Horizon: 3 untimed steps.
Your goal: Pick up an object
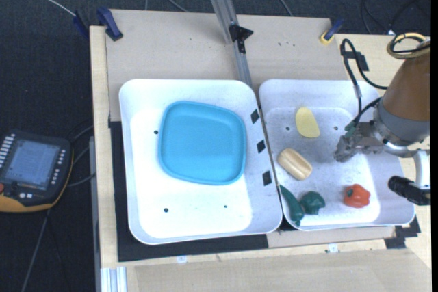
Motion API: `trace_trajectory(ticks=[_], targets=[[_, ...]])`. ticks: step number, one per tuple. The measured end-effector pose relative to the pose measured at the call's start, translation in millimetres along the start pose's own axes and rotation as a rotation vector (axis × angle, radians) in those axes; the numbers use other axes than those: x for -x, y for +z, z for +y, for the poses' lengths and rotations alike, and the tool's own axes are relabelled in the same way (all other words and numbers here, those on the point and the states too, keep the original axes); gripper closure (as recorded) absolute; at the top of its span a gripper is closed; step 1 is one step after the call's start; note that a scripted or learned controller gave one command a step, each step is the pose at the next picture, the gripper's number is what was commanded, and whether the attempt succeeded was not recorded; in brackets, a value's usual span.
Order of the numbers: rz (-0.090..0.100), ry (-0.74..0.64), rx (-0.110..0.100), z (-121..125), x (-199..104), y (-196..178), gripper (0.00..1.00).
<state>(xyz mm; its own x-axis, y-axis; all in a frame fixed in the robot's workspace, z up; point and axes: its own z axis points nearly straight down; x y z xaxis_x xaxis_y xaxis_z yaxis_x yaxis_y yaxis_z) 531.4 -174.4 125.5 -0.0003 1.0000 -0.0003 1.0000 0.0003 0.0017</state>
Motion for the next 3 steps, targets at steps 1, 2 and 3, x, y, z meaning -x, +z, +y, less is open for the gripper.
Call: trace_trajectory(ticks=[1, 2, 3], targets=[[-0.001, 0.0, 0.002, 0, 2, -42, 1.0], [-0.001, 0.0, 0.003, 4, 2, -85, 1.0], [-0.001, 0.0, 0.004, 4, 2, -148, 1.0]])
